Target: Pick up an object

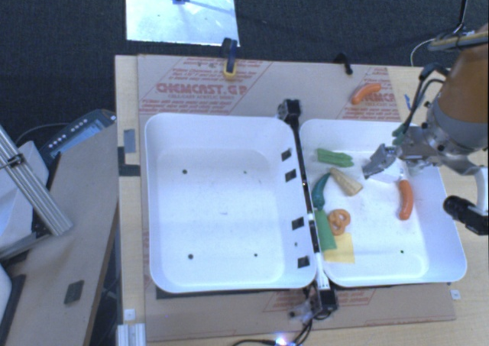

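**Risks while the claw hangs over a crowded bin**

Plainly, we have not picked anything yet. Our gripper (380, 161) hovers over the right bin (443, 260), and we see nothing between its fingers; whether they stand wide or narrow we cannot tell from this slant.

The candidates all lie in that bin. An orange sausage (405, 199) sits just below and to the right of the claw, alone on bare floor. A tan cone (346, 182) lies to the claw's left, near a green pod (335, 157). Against the divider a dark green pepper (319, 189), a pretzel (338, 220), a green strip (326, 234) and a yellow square (341, 247) crowd together, some touching.

We judge three hazards. Descending between sausage and cone, we may close on air. The rounded sausage could roll or squirt out of a pinch. Going for the divider cluster, we might nudge neighbours or strike the wall.
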{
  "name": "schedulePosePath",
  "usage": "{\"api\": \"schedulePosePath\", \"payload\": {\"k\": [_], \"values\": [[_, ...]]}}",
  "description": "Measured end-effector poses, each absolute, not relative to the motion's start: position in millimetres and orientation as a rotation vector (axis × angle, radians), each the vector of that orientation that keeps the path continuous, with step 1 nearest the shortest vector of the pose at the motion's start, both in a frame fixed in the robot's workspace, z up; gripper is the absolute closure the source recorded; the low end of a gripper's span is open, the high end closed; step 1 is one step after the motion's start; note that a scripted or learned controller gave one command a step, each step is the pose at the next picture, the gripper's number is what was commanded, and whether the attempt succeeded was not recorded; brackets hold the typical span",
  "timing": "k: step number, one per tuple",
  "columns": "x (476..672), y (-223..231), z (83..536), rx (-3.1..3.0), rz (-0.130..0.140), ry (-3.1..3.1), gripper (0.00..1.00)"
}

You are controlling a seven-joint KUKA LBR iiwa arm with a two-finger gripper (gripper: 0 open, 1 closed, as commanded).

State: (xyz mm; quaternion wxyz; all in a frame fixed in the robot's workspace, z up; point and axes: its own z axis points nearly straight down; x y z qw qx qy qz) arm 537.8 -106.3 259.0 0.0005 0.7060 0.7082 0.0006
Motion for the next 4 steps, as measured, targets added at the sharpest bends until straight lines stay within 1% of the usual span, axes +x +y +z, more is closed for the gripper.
{"api": "schedulePosePath", "payload": {"k": [1, 2, 3, 4], "values": [[568.6, -56.6, 180.4, 2.215, -0.001, 2.234, 0.00], [538.8, -87.6, 84.1, 2.226, 0.002, 2.218, 0.00], [497.7, -86.5, 83.9, 2.224, -0.002, 2.223, 0.00], [500.7, -86.4, 95.0, 2.217, 0.004, 2.223, 1.00]]}}
